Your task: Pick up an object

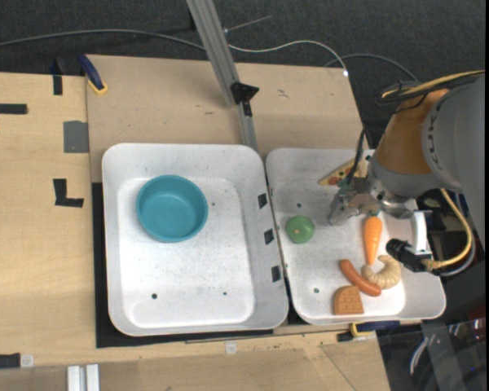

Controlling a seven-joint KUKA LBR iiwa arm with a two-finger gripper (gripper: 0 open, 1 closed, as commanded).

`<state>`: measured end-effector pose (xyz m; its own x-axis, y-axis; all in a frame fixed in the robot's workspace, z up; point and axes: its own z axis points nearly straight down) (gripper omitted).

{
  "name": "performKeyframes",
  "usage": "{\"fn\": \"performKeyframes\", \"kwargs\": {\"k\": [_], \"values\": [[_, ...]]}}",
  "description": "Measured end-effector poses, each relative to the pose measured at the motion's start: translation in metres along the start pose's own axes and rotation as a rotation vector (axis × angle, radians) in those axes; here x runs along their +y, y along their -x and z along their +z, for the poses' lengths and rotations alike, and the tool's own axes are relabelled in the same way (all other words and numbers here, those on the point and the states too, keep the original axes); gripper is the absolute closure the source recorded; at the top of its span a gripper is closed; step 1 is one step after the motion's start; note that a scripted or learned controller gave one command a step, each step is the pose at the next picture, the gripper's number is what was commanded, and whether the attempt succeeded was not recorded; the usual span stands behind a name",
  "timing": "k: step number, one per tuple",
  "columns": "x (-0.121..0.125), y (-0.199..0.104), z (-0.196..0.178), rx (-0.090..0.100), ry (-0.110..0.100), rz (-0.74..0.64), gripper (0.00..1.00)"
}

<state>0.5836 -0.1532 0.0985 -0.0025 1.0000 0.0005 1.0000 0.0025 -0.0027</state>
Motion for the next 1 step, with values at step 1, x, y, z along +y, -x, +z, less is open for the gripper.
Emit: {"fn": "performKeyframes", "kwargs": {"k": [1], "values": [[0.0093, -0.0066, -0.0513, -0.001, 0.006, 0.0, 1.0]]}}
